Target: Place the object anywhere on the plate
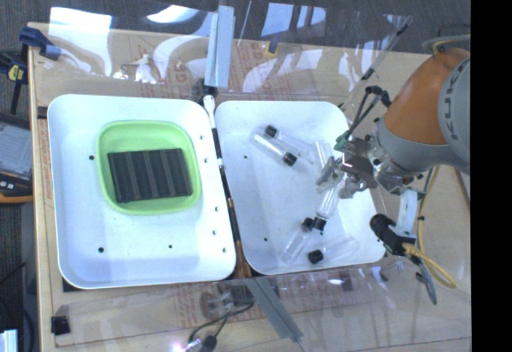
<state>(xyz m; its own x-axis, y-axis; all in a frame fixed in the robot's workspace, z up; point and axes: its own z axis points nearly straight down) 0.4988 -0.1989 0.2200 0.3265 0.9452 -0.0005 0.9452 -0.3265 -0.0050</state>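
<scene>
**Green plate waits while the arm hangs over the vials**

Green and square-ish, the plate [148,168] sits in the left bin [72,246], with a dark ribbed insert [150,175] lying flat in its middle. I use that plate as my landmark. Well to its right, past the seam between the bins, the right bin [248,206] holds several clear vials with black caps. One vial [280,146] lies nearest the plate, tilted, in the bin's upper part. Another vial [322,211] lies further right, just below the gripper. Two more lie lower still: a capped vial [294,245] and a second one [334,249] beside it, near the bin's bottom rim. My gripper [342,170] hangs over the right bin, far from the plate, with the grey and orange arm [428,114] behind it. I cannot tell how its fingers stand; clutter hides them. No vial rests on the plate.
</scene>
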